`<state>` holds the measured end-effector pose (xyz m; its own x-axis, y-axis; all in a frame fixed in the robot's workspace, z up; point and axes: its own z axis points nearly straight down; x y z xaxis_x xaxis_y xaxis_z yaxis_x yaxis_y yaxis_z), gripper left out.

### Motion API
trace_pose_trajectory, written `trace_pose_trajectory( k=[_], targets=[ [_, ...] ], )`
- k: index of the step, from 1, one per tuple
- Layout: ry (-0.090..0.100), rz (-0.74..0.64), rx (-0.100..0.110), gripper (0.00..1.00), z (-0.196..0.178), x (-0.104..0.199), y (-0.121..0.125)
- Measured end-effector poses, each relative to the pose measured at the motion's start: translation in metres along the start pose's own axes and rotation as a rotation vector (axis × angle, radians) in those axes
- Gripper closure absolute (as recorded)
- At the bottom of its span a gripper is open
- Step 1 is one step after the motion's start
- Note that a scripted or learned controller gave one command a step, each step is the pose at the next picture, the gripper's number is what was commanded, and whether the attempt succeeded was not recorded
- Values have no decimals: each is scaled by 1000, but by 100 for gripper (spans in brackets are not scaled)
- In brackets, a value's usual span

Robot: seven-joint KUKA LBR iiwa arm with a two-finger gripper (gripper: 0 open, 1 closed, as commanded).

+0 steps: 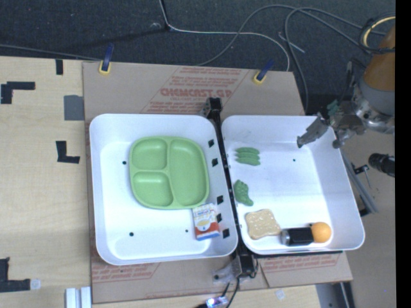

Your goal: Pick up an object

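My gripper [319, 132] hangs over the upper right corner of the right bin [334, 191], at about two o'clock from that bin's middle. The fingers [307, 137] are spread apart with nothing between them, one dark tip angled down toward the white floor. Nothing is picked yet, and I'd say I'm parked high at the rim so the camera gets a clear look at the whole bin before a target is chosen.

Candidates, all in the right bin. At ten o'clock near the divider sits a green pea pod toy [247, 156], ribbed and soft-looking. Just below it, at about nine o'clock, is a lumpy green leafy piece [243, 192]. Down at seven o'clock lies a toast slice [262, 224], flat, tan, speckled, probably tough to grab from above. At six o'clock, against the near wall, there's a black-handled tool with an orange ball end [307, 234]; the round end looks smooth and the handle blocky, and I judge the handle the best purchase.

Over in the left bin [103, 191] sits a pale green divided plate [169, 172], glossy plastic with three compartments, and at its five o'clock a small carton [205, 222], white with orange and blue print, just beside the divider. Both bins are smooth white plastic with shallow sloped walls, so things near a wall leave my fingers little room.
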<state>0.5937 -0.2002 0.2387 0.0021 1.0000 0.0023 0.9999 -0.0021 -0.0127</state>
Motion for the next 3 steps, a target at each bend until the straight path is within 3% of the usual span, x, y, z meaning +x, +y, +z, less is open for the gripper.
trace_pose_trajectory(
  k=[1, 3],
  targets=[
    [-3, -3, -11, 0, -7, 0, 2],
    [-2, -3, -7, 0, 98, -4, -1]
  ],
)
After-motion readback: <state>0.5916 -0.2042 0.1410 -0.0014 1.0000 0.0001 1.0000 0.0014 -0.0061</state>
